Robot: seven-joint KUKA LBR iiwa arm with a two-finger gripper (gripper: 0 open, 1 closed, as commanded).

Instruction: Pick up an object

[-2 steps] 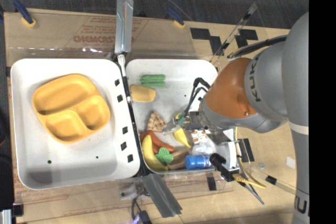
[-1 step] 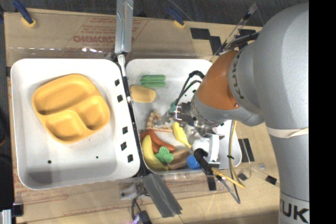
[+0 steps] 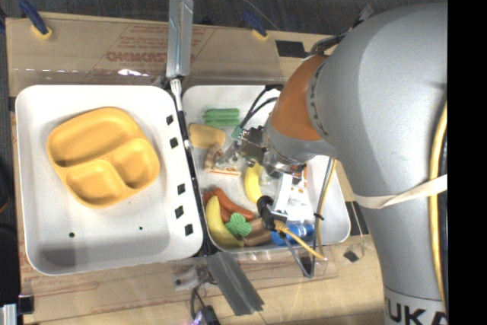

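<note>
Tan object point(image 3: 205, 135) lies just beside the gripper point(image 3: 230, 151) in the right bin point(image 3: 221, 97); whether that gripper is open or holding anything cannot be told

Green ridged toy point(image 3: 221, 116), tan lump point(image 3: 205, 135), yellow banana point(image 3: 216, 229) in right-hand bin point(image 3: 199, 99)

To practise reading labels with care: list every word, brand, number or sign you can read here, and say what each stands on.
"UKA": large letters low on the grey arm, with the start of the word cut off at the picture's bottom edge.
Red print on the cardboard behind the bins: too blurred to read.
Print on the white packet: too small to read.
</note>
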